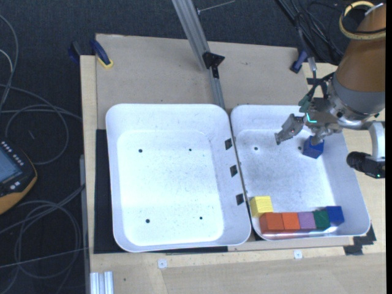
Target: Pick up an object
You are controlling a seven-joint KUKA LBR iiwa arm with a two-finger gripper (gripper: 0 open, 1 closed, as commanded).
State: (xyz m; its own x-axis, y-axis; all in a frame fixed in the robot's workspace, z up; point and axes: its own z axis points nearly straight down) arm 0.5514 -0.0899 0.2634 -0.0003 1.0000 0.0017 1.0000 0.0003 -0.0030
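Seven blocks sit in the right bin point(352, 192): six along its near wall point(297, 219), and one blue block point(313, 147) just under the spread, empty-fingered gripper point(303, 133); two bins total.

Left white bin point(122, 127) beside right bin point(349, 182); metal pole point(193, 26) above; handheld pendant point(12, 173) far left.

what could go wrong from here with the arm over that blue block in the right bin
1. The tool sits over the lone blue block, but one finger is splayed far to the side, so a closing grasp may nudge the block away instead of pinching it.
2. The block lies close to the right bin's far wall, so a descent could clip it.
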